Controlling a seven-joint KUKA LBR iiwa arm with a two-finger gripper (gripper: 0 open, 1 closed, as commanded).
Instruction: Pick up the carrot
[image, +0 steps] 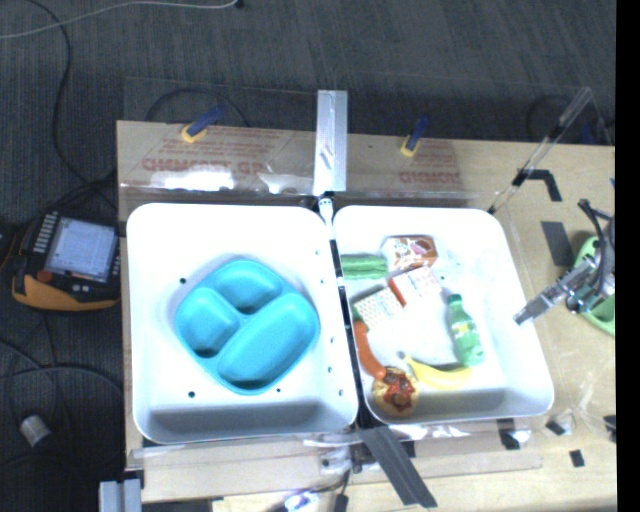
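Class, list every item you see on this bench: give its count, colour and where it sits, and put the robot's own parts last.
Bins: 2, white, side by side on the bench.
Divided tray: 1, turquoise, left bin.
Carrot: 1, orange, right bin, by its left wall.
Banana: 1, yellow, right bin, front.
Bottle: 1, green, right bin, right of centre.
Clamps: 2, blue and yellow, bench's back edge.
Handheld unit: 1, orange and grey, floor left of the bench.
Gripper: 1, grey, right of the right bin.

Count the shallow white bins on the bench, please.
2. One shallow white plastic bin sits at left, holding a blue tray; the other sits at right, holding the food items.
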